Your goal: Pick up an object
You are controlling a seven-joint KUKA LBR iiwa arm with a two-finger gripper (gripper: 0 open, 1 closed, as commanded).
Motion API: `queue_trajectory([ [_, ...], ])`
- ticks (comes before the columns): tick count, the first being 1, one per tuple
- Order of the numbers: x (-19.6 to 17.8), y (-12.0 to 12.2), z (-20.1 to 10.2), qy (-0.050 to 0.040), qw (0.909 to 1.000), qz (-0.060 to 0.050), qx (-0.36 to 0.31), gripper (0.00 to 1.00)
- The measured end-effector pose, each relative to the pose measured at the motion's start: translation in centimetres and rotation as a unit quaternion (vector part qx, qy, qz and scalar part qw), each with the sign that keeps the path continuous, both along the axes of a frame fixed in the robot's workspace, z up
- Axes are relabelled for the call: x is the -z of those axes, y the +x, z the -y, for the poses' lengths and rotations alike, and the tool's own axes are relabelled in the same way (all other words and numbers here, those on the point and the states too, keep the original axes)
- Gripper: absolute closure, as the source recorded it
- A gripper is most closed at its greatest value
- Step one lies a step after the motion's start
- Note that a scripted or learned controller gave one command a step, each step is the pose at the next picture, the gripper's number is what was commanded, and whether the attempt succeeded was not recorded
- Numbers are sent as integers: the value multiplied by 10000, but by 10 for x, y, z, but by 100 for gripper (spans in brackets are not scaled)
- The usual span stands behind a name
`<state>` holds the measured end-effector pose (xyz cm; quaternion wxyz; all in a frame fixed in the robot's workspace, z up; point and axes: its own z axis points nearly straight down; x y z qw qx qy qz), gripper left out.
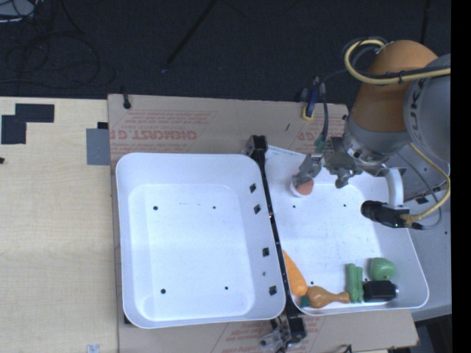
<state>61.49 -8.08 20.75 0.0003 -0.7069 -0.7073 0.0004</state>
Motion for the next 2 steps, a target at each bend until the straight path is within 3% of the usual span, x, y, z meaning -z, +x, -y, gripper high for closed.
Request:
queue_trajectory([
  [1,-10,0,0,3,10000,-8,-1,100],
  [2,22,-11,-80,13,10000,-33,-26,100],
])
